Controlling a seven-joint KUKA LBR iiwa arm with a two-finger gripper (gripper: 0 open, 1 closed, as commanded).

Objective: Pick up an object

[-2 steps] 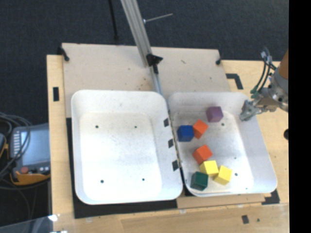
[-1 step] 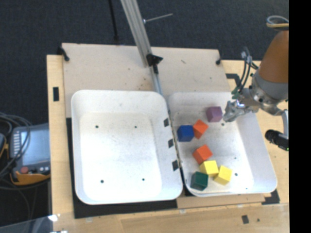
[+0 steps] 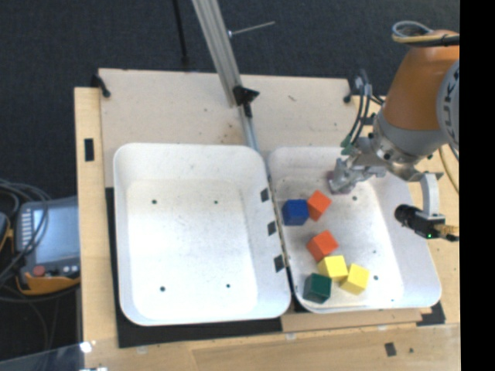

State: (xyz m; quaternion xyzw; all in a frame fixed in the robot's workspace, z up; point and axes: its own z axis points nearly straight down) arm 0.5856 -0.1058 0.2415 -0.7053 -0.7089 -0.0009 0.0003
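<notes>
Nearest in the right bin [image 3: 410, 284] sit a green cube [image 3: 317, 287], then two yellow cubes, one [image 3: 336, 267] just right of the green and the other [image 3: 356, 278] touching its right side. Behind them lies an orange cube [image 3: 322, 244], slightly apart. Farther back, a blue cube [image 3: 295, 212] and a second orange cube [image 3: 319, 205] rest side by side, touching, near the bin's left wall. No cube carries any writing I can read. My jaws [image 3: 340, 178] hang just beyond that far orange cube, low over the bin's far half, and I cannot tell whether they are parted or closed. My arm [image 3: 418, 91] reaches in from the far right, orange band uppermost, wrist tilted down and leftward. The left bin [image 3: 193, 230] lies alongside on the surface [image 3: 170, 107].
</notes>
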